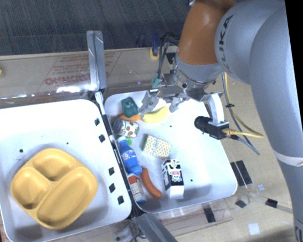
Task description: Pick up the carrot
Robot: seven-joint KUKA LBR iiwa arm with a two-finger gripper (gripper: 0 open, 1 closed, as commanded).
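Observation:
The carrot [132,115] is a short orange piece with a teal-green top [129,104], lying in the far left corner of the right bin [213,165]. My gripper [162,103] hangs just to its right, over a yellow banana [156,116]. Its fingers stand open, one finger [149,98] near the carrot's top and the other to the right. Nothing is held between them. The wrist hides part of the bin's far wall.
Along the right bin's left wall lie a spotted toy [130,130], a blue bottle [127,155], a red-capped bottle [136,188] and an orange-red sausage [151,184]. A patterned box [156,145] and a cow-print carton [173,178] sit mid-bin. The left bin [7,127] holds a yellow divided plate [53,187].

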